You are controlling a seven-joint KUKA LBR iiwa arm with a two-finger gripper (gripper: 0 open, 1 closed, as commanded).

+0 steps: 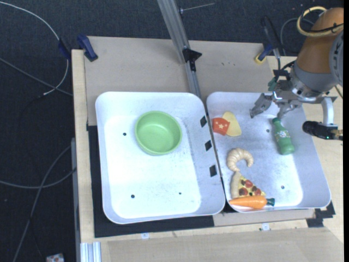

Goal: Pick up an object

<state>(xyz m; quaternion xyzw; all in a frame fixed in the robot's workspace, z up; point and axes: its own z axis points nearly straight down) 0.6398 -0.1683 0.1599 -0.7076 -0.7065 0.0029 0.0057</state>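
Note:
My gripper point(271, 108) hangs over the far part of the right bin point(305, 173), its two fingers spread open with nothing between them. Just below and right of it lies a green bottle point(282, 137) on the bin floor. A red and yellow cheese wedge point(226, 125) sits to the gripper's left. A cream croissant point(239, 158) lies mid-bin. Near the front edge are a pizza slice point(245, 186) and an orange carrot point(249, 202).
The left bin point(131, 184) holds a green bowl point(158, 132). A metal pole point(174, 21) slants down to the gap between the bins. Blue clamps point(86, 47) sit at the bench's far corners. Black clips point(208, 144) line the divide.

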